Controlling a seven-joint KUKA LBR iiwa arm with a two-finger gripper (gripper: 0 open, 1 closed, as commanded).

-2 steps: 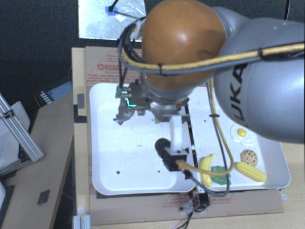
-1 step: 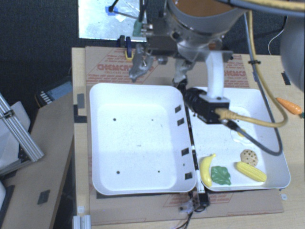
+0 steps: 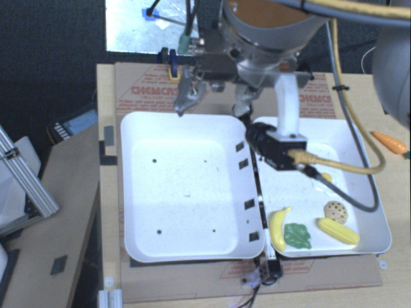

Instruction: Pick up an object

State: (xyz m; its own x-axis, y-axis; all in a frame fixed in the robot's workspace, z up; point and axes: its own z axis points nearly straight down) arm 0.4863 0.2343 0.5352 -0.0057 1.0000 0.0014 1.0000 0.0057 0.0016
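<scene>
Arm (image 3: 282,5) cut off by top edge. Right bin's (image 3: 376,226) far wall hidden behind wrist. Orange object (image 3: 389,141) cut off at right edge, unidentifiable.

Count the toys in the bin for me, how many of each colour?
Yellow: 2, the banana and the corn cob
Green: 1, the leafy piece
Tan: 1, the cookie
Total: 4, all in the right bin. Another yellowish bit sits partly behind the cable, too hidden to count.
</scene>
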